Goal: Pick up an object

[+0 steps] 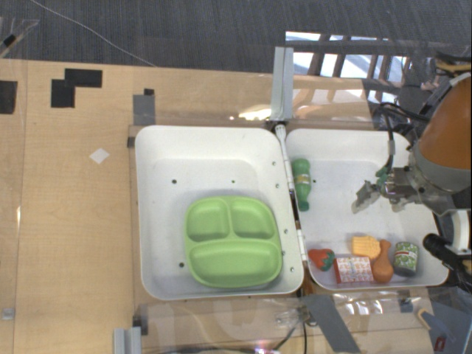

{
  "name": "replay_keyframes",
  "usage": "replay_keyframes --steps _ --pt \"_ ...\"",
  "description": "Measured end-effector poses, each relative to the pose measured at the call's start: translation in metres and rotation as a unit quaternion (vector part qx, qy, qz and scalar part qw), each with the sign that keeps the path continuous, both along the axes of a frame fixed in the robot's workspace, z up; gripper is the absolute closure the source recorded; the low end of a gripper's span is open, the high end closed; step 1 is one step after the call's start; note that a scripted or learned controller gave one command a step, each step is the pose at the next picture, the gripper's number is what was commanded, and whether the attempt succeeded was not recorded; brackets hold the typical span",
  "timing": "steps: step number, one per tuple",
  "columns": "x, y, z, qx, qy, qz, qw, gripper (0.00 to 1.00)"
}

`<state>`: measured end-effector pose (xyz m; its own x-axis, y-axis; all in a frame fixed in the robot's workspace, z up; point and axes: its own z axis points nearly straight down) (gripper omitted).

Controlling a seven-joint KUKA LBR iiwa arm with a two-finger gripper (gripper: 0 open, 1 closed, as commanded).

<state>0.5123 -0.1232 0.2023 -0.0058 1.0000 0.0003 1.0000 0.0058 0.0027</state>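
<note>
Claw hung spread and bare over the right bin, with the pickable things grouped below it.

The gripper (377, 195) reached in from the right, its two fingers apart with nothing between them, above open floor in the right bin (335, 150); the nearest candidates lay along that bin's near wall: a red strawberry (321, 258), a small printed box (354, 270), a yellow cracker (365, 245), an orange carrot piece (383, 265) and a small can (405, 258), all touching or just beside one another; a green bottle (300, 184) lay apart against the divider; the crowding seemed the risk, since a descent there could catch two items or push one into the wall and close on nothing; the left bin (158, 198) held a green divided plate (233, 242), its compartments bare.
</note>
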Motion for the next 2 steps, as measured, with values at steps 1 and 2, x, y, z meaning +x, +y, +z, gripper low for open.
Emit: replay_keyframes --steps 1,2 --pt "-0.0218 -0.0264 -0.107 -0.0003 -0.001 0.009 1.0 0.0" --pt "-0.0169 -0.0316 -0.1087 -0.0041 -0.011 0.176 0.9843 0.0"
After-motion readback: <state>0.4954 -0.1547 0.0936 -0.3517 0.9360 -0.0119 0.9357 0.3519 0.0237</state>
